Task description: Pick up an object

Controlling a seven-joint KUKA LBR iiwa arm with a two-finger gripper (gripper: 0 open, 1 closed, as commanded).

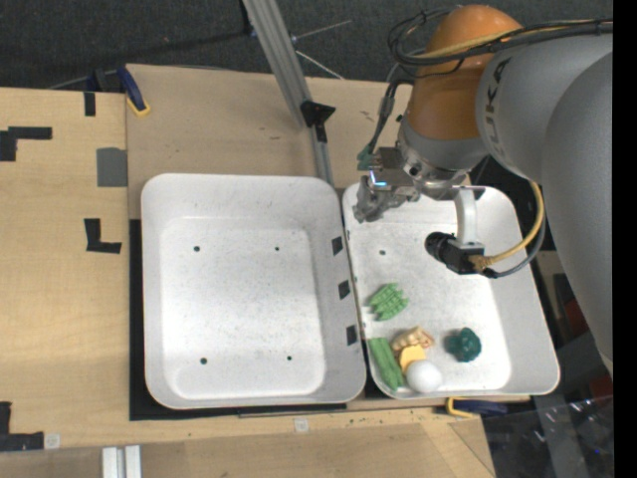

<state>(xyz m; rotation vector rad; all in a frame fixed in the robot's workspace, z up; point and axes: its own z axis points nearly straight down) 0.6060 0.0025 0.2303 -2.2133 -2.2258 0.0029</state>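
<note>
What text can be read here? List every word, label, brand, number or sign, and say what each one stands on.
No text can be quoted with certainty.
Dark lettering on the grey arm: seen at a steep slant, too squeezed to read.
Black tape marks on the bench: plain shapes, not letters.
Left bin, right bin and the small objects in it: no print visible.

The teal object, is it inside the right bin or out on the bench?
Inside. The teal object lies on the floor of the right bin, near its front right corner, apart from the white ball.
</note>
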